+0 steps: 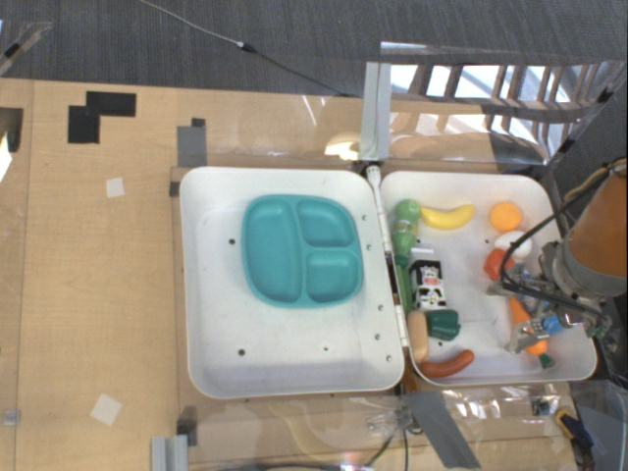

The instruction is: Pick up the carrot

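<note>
L bin point(211, 361) is holding just a teal divided plate point(300, 249), sitting near its middle. R bin point(471, 180) is carrying the rest: banana point(446, 217) and orange ball point(505, 215) along the far wall, green veg point(403, 226) and a small b/w carton point(426, 283) by the divider, dark green block point(444, 324), sausage point(446, 363) at the near edge. Arm w/ gripper point(535, 334) is hanging over the R bin's right side, carrot point(518, 312) lying right by it; can't tell how the tool stands or whether it's pinching anything.
</note>
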`<action>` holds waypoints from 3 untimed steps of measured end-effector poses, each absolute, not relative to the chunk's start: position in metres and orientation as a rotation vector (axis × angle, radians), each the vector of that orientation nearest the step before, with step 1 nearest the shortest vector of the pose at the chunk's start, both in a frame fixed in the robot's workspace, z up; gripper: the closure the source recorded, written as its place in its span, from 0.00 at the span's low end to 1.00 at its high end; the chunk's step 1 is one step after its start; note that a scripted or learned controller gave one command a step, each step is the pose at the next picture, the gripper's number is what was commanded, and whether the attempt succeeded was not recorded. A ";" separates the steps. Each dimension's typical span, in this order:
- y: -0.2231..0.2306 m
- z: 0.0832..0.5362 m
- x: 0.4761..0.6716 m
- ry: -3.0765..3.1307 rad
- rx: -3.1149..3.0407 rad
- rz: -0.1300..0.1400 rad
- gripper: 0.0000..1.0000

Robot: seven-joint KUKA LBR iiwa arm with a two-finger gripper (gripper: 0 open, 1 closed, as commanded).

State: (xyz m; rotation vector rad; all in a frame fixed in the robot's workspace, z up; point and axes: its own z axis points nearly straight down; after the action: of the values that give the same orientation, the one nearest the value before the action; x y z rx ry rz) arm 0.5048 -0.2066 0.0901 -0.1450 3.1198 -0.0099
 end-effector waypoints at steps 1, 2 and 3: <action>-0.206 0.103 0.508 3.112 -0.155 -0.015 1.00; -0.206 0.140 0.494 3.127 -0.119 -0.007 1.00; -0.206 0.392 0.515 3.120 -0.028 -0.012 1.00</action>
State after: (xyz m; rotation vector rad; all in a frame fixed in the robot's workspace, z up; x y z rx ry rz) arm 0.5154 -0.2055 0.3920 -0.0283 3.1196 -0.0116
